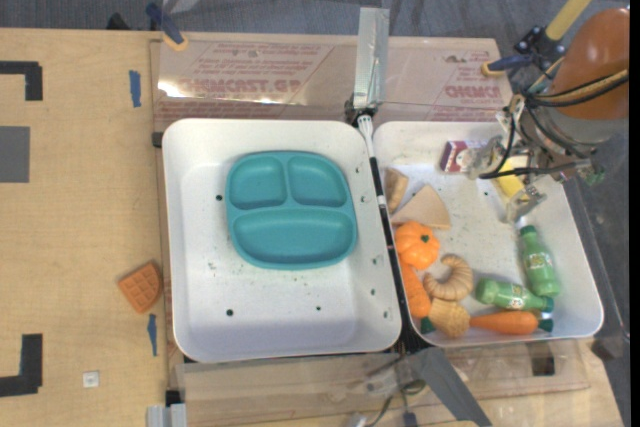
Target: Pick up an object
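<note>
**Hovering over the toy bin, target not yet taken**

We are over the right bin (585, 310), near its back right corner, and our gripper (522, 198) hangs low above the floor there. Whether it is apart or together, we cannot tell from this slant. Nothing is visibly held.

Candidates lie close: a yellow piece (510, 181) just beside us, a small red and white box (455, 155) further along the back wall, and a green bottle (538, 260) lying flat just in front. The pumpkin (418, 246), pretzel (449, 277) and carrot (505, 322) crowd together near the front.

Our advice: choose the isolated piece, straddle its narrow width, descend squarely and lift straight. The teal plate (291, 209) in the left bin (190, 245) sits well apart.
</note>
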Available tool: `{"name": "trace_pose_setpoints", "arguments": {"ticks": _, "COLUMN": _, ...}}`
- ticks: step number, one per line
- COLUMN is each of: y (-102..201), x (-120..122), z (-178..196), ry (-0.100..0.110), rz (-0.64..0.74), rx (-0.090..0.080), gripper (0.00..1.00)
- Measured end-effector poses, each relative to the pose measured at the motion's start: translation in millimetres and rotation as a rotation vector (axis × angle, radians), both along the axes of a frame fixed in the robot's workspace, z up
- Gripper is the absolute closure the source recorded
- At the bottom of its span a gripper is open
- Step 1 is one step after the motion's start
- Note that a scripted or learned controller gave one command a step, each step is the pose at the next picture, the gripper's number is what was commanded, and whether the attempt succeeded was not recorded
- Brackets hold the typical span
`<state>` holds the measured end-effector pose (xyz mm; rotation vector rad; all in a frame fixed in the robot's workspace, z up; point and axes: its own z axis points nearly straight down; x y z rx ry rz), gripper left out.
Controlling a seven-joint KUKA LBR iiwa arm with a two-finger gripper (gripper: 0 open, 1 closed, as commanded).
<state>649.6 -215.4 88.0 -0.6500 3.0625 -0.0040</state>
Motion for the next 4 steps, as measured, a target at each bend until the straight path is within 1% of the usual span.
{"name": "trace_pose_setpoints", "arguments": {"ticks": 1, "y": -8, "x": -80, "z": 1, "ry": 0.001, "rz": -0.076, "rx": 0.000, "gripper": 0.00}}
{"name": "trace_pose_setpoints", "arguments": {"ticks": 2, "y": -5, "x": -7, "z": 0, "ry": 0.000, "rz": -0.150, "rx": 0.002, "gripper": 0.00}}
{"name": "trace_pose_setpoints", "arguments": {"ticks": 3, "y": -5, "x": -3, "z": 15, "ry": -0.015, "rz": -0.152, "rx": 0.001, "gripper": 1.00}}
{"name": "trace_pose_setpoints", "arguments": {"ticks": 4, "y": -5, "x": -3, "z": 14, "ry": -0.014, "rz": -0.152, "rx": 0.002, "gripper": 0.00}}
